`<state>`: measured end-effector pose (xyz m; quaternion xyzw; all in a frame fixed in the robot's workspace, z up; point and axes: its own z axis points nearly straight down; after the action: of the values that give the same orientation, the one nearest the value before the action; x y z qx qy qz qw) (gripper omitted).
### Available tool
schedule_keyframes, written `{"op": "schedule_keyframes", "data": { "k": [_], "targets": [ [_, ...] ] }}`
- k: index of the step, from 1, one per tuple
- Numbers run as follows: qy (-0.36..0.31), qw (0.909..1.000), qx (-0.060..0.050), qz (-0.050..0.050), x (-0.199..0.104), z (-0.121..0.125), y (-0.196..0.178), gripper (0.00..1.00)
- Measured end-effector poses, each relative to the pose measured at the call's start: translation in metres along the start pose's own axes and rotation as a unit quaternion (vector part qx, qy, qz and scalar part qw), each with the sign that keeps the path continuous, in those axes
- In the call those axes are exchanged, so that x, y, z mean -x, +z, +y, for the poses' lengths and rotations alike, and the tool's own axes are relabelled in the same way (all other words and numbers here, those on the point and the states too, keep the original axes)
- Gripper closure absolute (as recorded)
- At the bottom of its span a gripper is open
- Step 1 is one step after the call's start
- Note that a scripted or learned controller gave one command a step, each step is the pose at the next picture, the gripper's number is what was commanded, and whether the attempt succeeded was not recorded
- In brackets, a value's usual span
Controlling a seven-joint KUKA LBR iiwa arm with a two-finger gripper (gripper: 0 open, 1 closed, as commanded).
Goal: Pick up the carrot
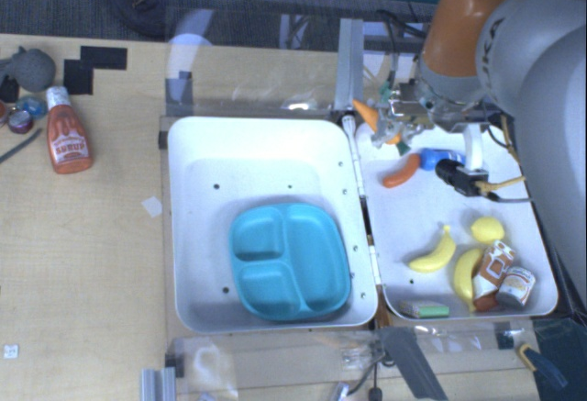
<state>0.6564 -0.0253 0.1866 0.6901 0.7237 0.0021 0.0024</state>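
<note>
One carrot point(366, 111) sits touching our hand point(396, 119) at the bin's far-left corner — grip state, we can't tell.

I could read no text anywhere. The ketchup bottle point(69, 140) on the bench wore a pale label, and the small carton point(504, 280) in my right bin showed printed patches, but the lettering on both was too blurred and small for me to make out.
</note>
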Motion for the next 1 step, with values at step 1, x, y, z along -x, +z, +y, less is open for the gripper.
{"op": "schedule_keyframes", "data": {
  "k": [1],
  "targets": [
    [0.076, 0.9971, 0.000, 0.000, 0.0120, 0.0135, -0.0933, 1.00]
  ]
}}
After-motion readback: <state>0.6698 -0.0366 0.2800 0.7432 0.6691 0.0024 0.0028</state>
